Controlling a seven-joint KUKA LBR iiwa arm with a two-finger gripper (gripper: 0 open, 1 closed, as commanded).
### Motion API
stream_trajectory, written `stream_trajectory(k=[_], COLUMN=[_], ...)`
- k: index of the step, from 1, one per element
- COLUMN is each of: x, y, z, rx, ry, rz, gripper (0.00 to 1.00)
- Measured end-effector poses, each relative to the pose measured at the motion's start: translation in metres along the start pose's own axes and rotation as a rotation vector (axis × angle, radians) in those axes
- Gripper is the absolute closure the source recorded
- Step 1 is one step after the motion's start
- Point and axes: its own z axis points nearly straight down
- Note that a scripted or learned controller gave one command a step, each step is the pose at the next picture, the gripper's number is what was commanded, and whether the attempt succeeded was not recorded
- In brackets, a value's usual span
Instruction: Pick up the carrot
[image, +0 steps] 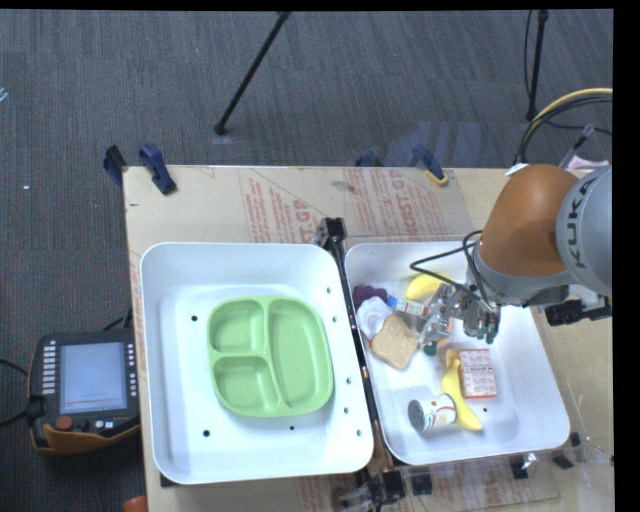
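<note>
In the right bin (540, 400), a small orange piece that looks like the carrot (451, 356) lies between the bread slice and the red-and-white box. Most of it is hidden among its neighbours. My gripper (452, 318) hangs low over the middle of this bin, just above and slightly behind the carrot, close to the bread slice. The grey arm with its orange band (528, 222) reaches in from the right.
Around the carrot lie a bread slice (395, 343), a banana (457, 392), a red-and-white box (477, 372), a white cup (430, 412), a yellow item (423, 288) and a purple one (371, 297). The left bin (180, 290) holds a green divided plate (270, 356).
</note>
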Motion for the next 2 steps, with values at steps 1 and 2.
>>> stream_trajectory(k=[1, 2], x=[0.001, -0.001], y=[0.000, 0.001], z=[0.001, -0.009], rx=[0.000, -0.001], ry=[0.002, -0.002], rz=[-0.001, -0.005], gripper=[0.00, 1.00])
